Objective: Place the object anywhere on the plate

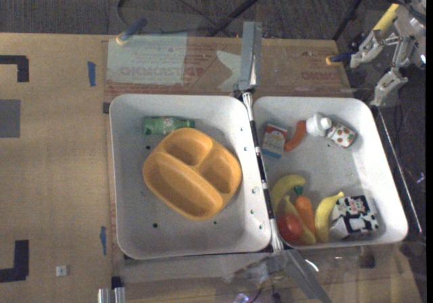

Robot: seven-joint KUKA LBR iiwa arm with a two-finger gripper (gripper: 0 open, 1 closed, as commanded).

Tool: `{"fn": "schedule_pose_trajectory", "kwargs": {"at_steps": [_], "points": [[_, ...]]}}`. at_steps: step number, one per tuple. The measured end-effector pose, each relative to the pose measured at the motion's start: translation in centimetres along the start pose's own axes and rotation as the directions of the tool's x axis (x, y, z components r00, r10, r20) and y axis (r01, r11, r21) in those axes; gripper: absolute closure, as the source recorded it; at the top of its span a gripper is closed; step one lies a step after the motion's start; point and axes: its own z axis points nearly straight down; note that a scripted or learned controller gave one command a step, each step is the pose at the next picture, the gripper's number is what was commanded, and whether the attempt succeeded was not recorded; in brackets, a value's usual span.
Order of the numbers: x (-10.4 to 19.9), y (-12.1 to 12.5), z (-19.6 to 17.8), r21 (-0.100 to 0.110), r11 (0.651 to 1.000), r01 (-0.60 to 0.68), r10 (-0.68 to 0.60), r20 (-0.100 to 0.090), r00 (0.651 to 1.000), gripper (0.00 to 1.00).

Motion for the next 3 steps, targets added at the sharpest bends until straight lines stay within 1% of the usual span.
{"fn": "schedule_pose_trajectory", "kwargs": {"at_steps": [1, 2, 3], "points": [[0.7, -3.7, 7.7, -0.004, 0.967, 0.253, -0.253, -0.005, 0.967, 0.00], [0.4, -2.3, 1.3, -0.001, 0.938, 0.347, -0.347, 0.001, 0.938, 0.00], [1.1, -3.6, 2.9, -0.004, 0.962, 0.272, -0.272, -0.003, 0.962, 0.00]]}}
